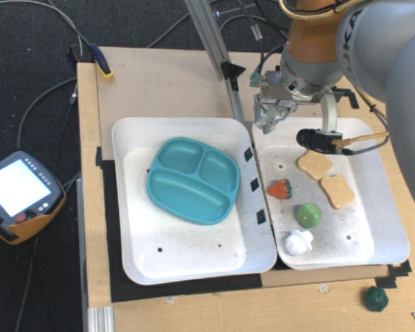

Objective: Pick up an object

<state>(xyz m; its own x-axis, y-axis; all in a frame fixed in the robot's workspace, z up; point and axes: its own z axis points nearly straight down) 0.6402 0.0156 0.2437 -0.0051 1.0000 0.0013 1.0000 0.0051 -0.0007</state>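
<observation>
No legible writing is seen. The gripper [268, 120] is hung over the right bin's [387, 206] far-left corner; its state can't be told. Nothing is held. The strawberry [280, 189], lime [308, 215] and bread pieces [314, 164] are left in that bin.

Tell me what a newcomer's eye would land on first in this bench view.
First the teal divided plate, lying alone in the left bin. Next the big grey arm with its orange band at the upper right, its pincer hanging over the far left corner of the right bin. Below it lie small toy foods: two bread slices, a strawberry, a green apple.
</observation>
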